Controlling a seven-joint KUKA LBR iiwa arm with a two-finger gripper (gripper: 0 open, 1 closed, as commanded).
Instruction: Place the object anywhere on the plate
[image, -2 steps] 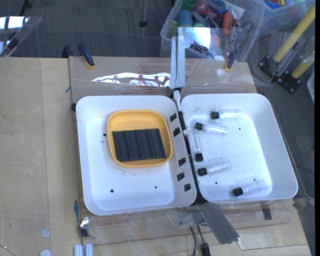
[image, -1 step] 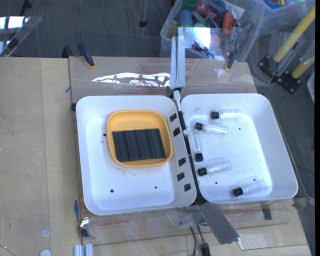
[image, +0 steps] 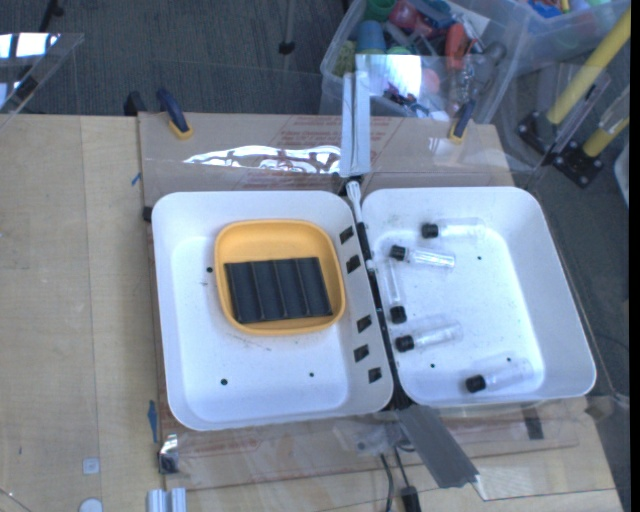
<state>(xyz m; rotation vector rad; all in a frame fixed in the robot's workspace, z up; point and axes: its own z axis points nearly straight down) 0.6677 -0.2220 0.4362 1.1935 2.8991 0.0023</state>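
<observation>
Gripper state cannot be told from this view, neither how far open it is nor whether it has hold of anything.

At the lower edge of the frame, a flat grey strip (image: 440, 455) lies at a slant on the wooden bench (image: 60, 300), just below the seam between the two bins. The left bin (image: 200, 390) holds a yellow plate (image: 230, 245) with rounded corners. A black ridged tray (image: 278, 288) lies on the plate and covers most of its floor.

The right bin (image: 520, 300) holds five clear tubes with black caps, all well apart from the plate. One tube (image: 497, 377) lies at the bin's lower right and one (image: 428, 335) lies near its middle. A third (image: 392, 290) lies lengthwise against the seam, a fourth (image: 420, 258) is above it, and the fifth (image: 445, 231) is nearest the far wall. Small black tabs (image: 362, 322) run in a row along the seam.

Behind the bins lies a sheet of brown cardboard (image: 260, 140) with faint reddish print too blurred to read. Two blue and orange clamps (image: 175, 115) (image: 462, 120) sit at its far corners. At the upper right stands a clear tub (image: 430, 50) full of mixed clutter. No label on anything is legible.
</observation>
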